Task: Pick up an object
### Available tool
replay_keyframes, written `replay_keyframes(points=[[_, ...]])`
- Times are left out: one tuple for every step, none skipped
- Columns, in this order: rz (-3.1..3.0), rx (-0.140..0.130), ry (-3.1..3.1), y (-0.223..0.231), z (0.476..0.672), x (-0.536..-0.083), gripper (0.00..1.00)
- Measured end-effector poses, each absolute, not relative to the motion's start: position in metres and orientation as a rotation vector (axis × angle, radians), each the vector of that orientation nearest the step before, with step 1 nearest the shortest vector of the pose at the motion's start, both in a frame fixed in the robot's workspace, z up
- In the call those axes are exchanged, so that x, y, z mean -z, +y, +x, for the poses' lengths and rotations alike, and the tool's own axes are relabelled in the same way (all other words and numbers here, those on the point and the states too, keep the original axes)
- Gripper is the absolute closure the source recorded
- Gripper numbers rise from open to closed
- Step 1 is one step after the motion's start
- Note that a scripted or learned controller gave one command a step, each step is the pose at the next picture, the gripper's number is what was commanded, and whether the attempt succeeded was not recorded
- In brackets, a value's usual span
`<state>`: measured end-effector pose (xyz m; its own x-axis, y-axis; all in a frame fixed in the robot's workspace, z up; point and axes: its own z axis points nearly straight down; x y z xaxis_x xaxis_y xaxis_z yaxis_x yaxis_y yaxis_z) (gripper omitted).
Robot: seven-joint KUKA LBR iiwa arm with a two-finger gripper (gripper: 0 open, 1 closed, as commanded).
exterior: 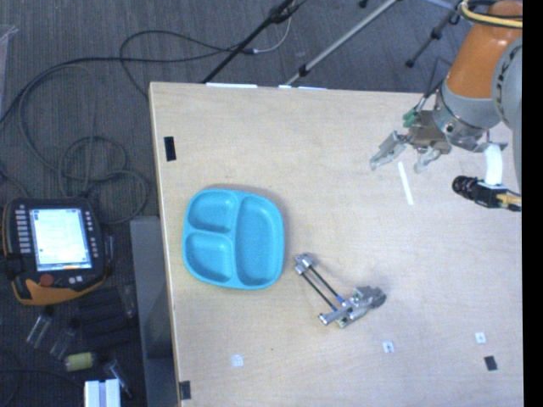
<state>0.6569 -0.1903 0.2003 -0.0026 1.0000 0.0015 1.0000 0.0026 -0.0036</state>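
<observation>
Far left of the frame, off the bench, I see the teach pendant (58, 242) lying on the dark floor with its screen lit, cables looping above it, nothing to do with the pick. Moving right onto the pale bench top (339, 142), there is the blue divided plate (235, 238) sitting flat at lower left of centre, three compartments, all bare as far as I can make out. Just to its right, near it but apart from it, lies the metal clamp tool (338, 293), two thin rods running down to a silvery head, lying on its side at a slant. Either of those is a candidate for the pick, and both rest untouched on the surface. Further right and up, a thin white stick (405, 183) lies on the bench, just below the gripper (410, 149). The gripper hangs at the upper right of the frame, under the orange band of the arm (479, 62), its fingers (386, 153) splayed apart with nothing between them. So by my reading the task is at the beginning: no grasp made, nothing lifted. What is left is everything, the descent, the closing and the lift; the stick is the nearest target, the clamp tool and plate well apart from the gripper.
</observation>
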Motion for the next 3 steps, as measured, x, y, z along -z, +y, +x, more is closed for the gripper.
replay_keyframes(points=[[-2.314,-0.007,-2.125,-0.205,0.669,-0.28,0.0],[-2.379,-0.006,-2.052,-0.217,0.656,-0.349,0.0],[-2.487,-0.007,-1.919,-0.159,0.669,-0.433,0.0]])
